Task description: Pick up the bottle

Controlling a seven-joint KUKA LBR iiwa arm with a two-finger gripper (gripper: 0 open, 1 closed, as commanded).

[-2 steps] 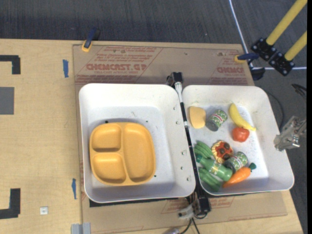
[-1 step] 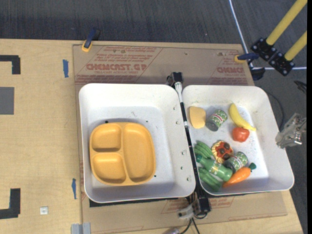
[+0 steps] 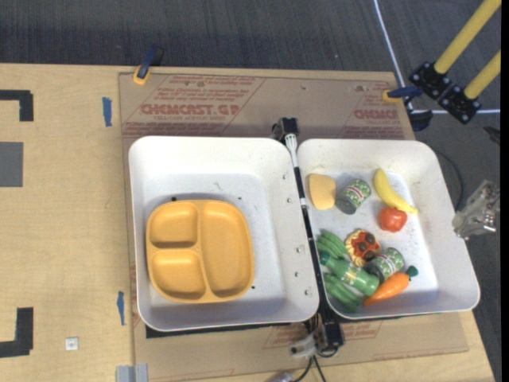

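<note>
While the green bottle (image 3: 350, 278) lies untouched near the right bin's (image 3: 445, 173) front edge among toy food, the gripper (image 3: 475, 212) hovers outside its right rim, grasp undeterminable, pickup unstarted.

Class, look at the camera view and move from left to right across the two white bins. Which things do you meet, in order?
Yellow divided plate → pale yellow wedge → small can → banana
</note>
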